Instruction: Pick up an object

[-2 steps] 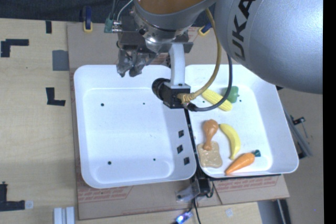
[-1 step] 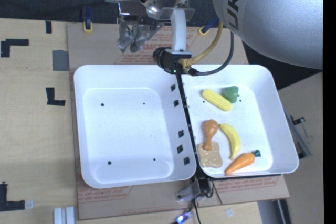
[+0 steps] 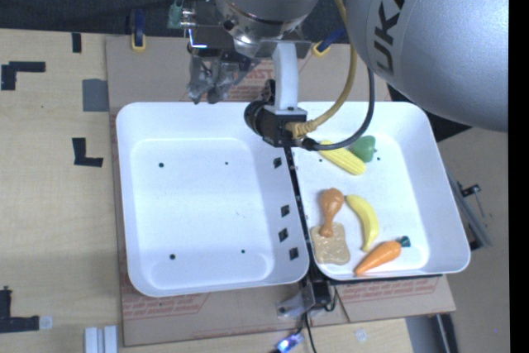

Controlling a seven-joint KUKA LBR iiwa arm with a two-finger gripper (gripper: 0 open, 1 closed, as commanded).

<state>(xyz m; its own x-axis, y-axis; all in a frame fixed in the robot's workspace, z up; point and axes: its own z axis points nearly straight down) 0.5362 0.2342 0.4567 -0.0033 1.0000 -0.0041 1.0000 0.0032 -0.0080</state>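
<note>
Five toy foods are lying in the right bin [image 3: 438, 178], so I am watching the gripper [image 3: 207, 87] hanging above the left bin's [image 3: 132, 178] far rim, whose grip I cannot tell, and judging it needs shifting over the banana [image 3: 364, 220].

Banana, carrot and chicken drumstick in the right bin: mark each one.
Banana [image 3: 364, 220], camera view, middle of its yellow curve.
Carrot [image 3: 378, 257], camera view, middle of the orange body.
Chicken drumstick [image 3: 331, 200], camera view, the rounded meaty end.
</note>
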